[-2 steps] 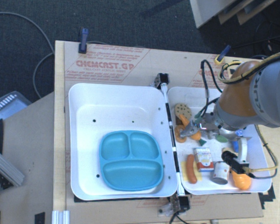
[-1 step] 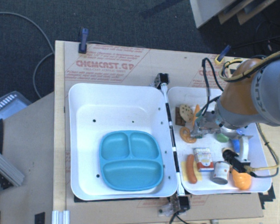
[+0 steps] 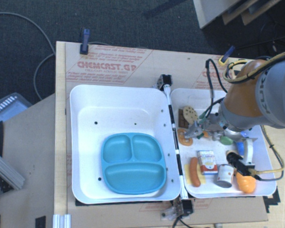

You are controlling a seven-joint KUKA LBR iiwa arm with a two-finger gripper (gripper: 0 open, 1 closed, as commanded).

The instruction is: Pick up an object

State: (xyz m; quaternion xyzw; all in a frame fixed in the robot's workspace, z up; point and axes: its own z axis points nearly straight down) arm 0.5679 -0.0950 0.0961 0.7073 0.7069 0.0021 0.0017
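The gripper (image 3: 193,131) hangs low in the right bin (image 3: 268,188); I cannot tell its finger spread. Just beneath sits an orange piece (image 3: 184,137), a hot dog (image 3: 195,171) nearer.

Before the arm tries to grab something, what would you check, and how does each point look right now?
1. Things to pick lie in the right bin: ok; a hot dog, a small carton, a can and an orange fruit.
2. Gripper is over that bin: ok, near its left side.
3. Gripper is free of any load: cannot tell.
4. Target stands apart from its neighbours: not ok; hot dog, carton and can crowd together.
5. Blue divided plate is out of the way: ok, it lies in the left bin.
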